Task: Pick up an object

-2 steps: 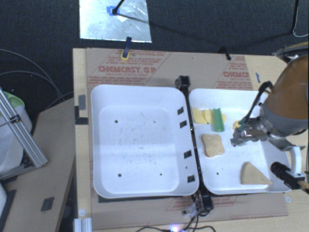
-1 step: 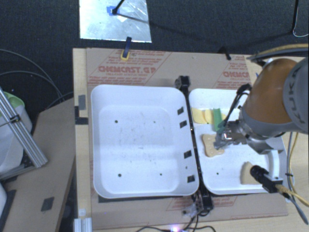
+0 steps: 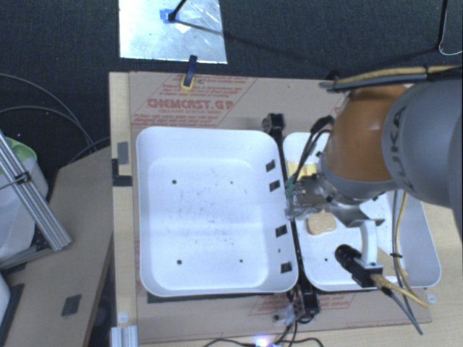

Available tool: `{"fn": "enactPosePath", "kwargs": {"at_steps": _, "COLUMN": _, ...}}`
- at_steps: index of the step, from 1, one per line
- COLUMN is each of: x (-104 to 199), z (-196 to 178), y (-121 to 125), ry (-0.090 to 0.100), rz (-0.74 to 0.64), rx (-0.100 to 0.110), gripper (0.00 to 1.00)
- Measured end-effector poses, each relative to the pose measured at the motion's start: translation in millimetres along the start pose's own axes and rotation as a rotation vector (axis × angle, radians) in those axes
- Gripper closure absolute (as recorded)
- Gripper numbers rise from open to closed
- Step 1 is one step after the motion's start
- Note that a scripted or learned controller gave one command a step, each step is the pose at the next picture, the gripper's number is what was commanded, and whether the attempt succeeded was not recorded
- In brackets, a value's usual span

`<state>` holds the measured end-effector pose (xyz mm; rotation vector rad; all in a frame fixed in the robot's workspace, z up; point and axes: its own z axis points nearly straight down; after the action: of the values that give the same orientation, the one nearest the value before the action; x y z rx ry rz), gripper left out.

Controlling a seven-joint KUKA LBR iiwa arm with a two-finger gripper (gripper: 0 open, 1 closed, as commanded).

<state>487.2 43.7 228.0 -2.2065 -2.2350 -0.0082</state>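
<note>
The gripper hangs low over the inner edge of the right bin, mostly hidden beneath the grey wrist, so I cannot tell whether it is open or closed. A flat tan object lies just beside it on the bin floor, partly covered by the arm.

Grey arm reaches in from the right, gripper lowered at its left end

Red "CHEMCAST" lettering is printed on the brown board.
</note>
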Motion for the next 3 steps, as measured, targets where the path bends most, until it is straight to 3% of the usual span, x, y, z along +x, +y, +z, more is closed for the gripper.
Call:
{"fn": "enactPosePath", "kwargs": {"at_steps": 1, "x": 36.4, "z": -114.0, "y": 1.8, "ry": 0.0, "rz": 0.003, "rx": -0.011, "gripper": 1.0}}
{"fn": "enactPosePath", "kwargs": {"at_steps": 2, "x": 57.7, "z": -176.5, "y": 1.4, "ry": -0.001, "rz": 0.006, "rx": -0.006, "gripper": 1.0}}
{"fn": "enactPosePath", "kwargs": {"at_steps": 3, "x": 56.6, "z": -184.2, "y": 1.9, "ry": -0.003, "rz": 0.002, "rx": -0.004, "gripper": 1.0}}
